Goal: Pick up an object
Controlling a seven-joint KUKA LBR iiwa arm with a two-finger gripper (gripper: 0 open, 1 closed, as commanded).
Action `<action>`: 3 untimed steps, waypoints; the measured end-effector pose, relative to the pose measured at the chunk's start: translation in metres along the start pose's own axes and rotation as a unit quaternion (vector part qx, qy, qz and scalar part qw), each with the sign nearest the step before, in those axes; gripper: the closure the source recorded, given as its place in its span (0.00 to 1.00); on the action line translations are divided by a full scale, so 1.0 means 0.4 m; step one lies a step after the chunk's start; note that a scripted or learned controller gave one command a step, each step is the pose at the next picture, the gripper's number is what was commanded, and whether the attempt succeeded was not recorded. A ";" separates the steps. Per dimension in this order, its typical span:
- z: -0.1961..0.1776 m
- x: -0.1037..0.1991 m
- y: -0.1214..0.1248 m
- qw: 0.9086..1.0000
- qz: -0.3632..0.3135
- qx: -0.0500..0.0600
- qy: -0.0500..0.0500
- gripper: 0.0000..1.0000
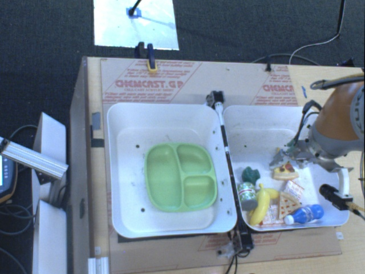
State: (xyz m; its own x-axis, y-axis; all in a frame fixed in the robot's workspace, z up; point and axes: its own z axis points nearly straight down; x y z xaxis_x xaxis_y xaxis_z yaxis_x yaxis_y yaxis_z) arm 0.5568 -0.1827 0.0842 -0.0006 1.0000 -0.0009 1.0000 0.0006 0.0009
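Jaws (pixel 280 160) low in the right white plastic bin (pixel 256 124), open or shut I can't tell, just left of them bare floor, just right a tan pastry-like toy (pixel 285 172). Best drop squarely over it. Far left, left white bin (pixel 122 153) holds a green sectioned tray (pixel 179 177); nearer below, yellow toy banana (pixel 261 204).

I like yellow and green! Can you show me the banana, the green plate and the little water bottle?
banana (pixel 261 204): camera view, middle of its yellow body.
green plate (pixel 162 178): camera view, floor of its big left compartment.
water bottle (pixel 305 214): camera view, middle of its blue label.
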 end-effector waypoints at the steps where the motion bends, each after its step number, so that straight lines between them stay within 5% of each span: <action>1: 0.000 -0.061 -0.176 1.000 0.001 0.000 0.000 0.00; 2: -0.002 0.020 0.087 1.000 -0.002 -0.001 0.000 0.00; 3: -0.030 0.018 0.090 1.000 -0.002 -0.003 0.000 1.00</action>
State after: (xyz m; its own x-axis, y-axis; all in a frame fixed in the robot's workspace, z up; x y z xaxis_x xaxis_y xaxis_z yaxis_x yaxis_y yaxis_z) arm 0.5927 -0.1754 0.0964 -0.0051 1.0000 -0.0014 1.0000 0.0051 0.0067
